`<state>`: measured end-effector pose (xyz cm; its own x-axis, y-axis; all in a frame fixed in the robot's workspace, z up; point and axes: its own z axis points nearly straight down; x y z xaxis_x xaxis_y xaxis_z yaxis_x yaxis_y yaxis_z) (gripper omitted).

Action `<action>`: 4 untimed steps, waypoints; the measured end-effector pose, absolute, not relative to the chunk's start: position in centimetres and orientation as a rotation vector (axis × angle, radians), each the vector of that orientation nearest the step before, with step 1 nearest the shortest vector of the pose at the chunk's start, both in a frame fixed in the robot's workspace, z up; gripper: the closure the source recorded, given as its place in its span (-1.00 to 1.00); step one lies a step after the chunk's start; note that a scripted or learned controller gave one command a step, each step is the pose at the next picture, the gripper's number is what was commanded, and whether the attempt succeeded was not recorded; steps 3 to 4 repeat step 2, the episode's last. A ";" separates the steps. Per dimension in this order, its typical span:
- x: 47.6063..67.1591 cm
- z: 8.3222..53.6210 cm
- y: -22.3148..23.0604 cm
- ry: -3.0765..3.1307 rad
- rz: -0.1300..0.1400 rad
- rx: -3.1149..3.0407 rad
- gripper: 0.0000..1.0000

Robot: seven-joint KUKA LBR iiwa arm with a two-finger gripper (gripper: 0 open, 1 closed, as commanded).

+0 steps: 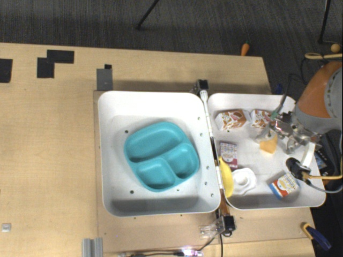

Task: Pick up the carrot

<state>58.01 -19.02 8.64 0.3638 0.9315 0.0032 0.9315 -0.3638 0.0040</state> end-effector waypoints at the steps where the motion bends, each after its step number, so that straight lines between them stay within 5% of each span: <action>1: 56.4 8.5 -17.7 1.409 0.002 2.808 -1.00; 2: 56.5 8.6 -14.1 1.206 0.004 2.901 -1.00; 4: 56.5 8.6 -14.1 1.206 0.004 2.901 -1.00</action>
